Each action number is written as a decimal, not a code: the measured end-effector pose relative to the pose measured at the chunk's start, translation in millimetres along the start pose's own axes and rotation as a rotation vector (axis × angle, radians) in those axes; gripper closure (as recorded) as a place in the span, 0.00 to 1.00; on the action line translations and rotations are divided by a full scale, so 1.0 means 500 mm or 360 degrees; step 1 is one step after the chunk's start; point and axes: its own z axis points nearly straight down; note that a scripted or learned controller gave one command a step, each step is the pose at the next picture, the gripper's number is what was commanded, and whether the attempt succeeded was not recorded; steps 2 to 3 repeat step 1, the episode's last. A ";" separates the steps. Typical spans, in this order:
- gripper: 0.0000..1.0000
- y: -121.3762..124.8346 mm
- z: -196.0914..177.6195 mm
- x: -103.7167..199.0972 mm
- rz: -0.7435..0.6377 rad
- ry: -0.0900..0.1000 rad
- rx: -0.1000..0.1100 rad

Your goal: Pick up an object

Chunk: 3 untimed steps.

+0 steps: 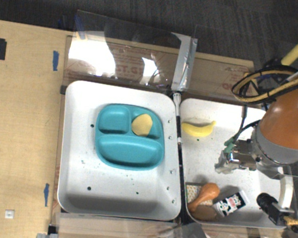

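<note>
two shallow white bins side by side on a tan surface (14, 141). in the left bin (68, 187): a teal divided plate (128, 150), with a yellow lemon-like fruit (142, 124) in its upper right compartment. in the right bin (209, 157): a yellow banana (198, 128) near the upper left corner, close to the shared wall. along the near edge of that bin, an orange-brown pear-shaped item (205, 195) touching a darker brown piece (206, 211) below it, and just right of them a small black-and-white carton (230, 203), tilted. jaws (228, 161) over the middle of the right bin, below and right of the banana, above the carton, apart from both. nothing seen between the fingers; how wide apart, cannot tell from this angle. grey arm with orange band (295, 117) entering from the right, yellow and black cables (264, 79) looped above it. clear plastic sheet (130, 58) standing behind the left bin.
</note>
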 end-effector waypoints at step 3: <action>0.00 0.000 -0.001 0.000 0.0000 0.0000 -0.0002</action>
